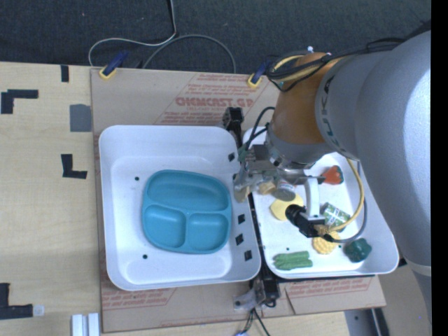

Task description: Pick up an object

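Note:
My gripper [246,183] hangs low over the near-left part of the right bin [381,219], close to the wall between the two bins. A small tan piece [267,186] shows right beside it; whether it is held I cannot tell. Loose things lie in the right bin: a yellow disc [281,211], an orange-red piece [332,176], a green pod-shaped toy [292,260], a dark green piece [358,250], a yellow ridged piece [323,245] and a greenish clear item [337,215]. The arm's bulk hides the far part of that bin.
The left bin [115,187] holds a blue divided plate [186,211]. Both bins rest on a cardboard sheet [175,96] on the wooden bench. A black cable [168,19] trails across the dark floor behind.

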Controlling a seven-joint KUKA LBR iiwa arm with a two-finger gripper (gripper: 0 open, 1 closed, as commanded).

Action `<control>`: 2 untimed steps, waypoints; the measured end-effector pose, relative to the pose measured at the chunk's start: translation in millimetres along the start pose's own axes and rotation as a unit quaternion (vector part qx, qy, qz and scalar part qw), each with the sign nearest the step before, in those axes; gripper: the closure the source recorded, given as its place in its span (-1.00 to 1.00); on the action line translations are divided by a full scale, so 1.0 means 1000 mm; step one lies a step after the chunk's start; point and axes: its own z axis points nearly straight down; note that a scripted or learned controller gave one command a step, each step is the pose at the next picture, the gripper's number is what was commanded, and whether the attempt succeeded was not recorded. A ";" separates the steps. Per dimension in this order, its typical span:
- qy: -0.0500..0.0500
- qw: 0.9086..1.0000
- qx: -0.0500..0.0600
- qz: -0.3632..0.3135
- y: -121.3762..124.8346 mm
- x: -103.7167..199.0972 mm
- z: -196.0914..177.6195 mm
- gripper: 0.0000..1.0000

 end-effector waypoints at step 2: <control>0.000 1.000 -0.001 0.001 -0.022 -0.008 -0.058 1.00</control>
